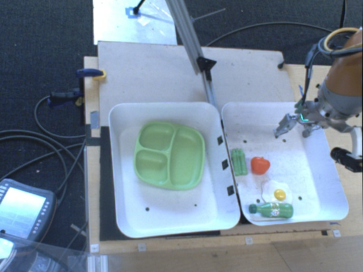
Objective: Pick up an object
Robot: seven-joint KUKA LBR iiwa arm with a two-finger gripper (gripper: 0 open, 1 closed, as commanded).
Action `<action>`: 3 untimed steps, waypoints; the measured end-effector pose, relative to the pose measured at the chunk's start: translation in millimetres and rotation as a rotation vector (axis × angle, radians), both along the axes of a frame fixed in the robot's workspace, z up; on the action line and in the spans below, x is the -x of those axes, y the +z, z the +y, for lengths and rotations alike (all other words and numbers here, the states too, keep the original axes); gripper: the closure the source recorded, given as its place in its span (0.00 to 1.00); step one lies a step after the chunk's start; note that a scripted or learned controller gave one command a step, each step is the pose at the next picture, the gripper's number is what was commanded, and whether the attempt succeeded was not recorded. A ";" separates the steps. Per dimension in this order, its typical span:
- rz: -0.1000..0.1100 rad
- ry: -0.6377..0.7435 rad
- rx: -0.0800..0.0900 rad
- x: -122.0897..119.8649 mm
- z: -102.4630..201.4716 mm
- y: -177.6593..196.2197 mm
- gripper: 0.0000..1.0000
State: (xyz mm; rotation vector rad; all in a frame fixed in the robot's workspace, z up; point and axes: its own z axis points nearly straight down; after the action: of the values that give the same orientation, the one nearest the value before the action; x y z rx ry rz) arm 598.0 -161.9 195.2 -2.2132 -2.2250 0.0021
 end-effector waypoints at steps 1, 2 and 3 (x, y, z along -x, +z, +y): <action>-0.004 0.001 0.001 -1.0 0.1 2.4 0.00; 0.002 -0.005 0.000 3.8 -0.4 -59.6 0.00; 0.001 -0.005 0.000 4.3 0.1 -107.1 0.00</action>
State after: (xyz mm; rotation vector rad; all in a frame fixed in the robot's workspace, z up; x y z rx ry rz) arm 593.7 -161.8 88.1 -2.2191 -2.2191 0.0031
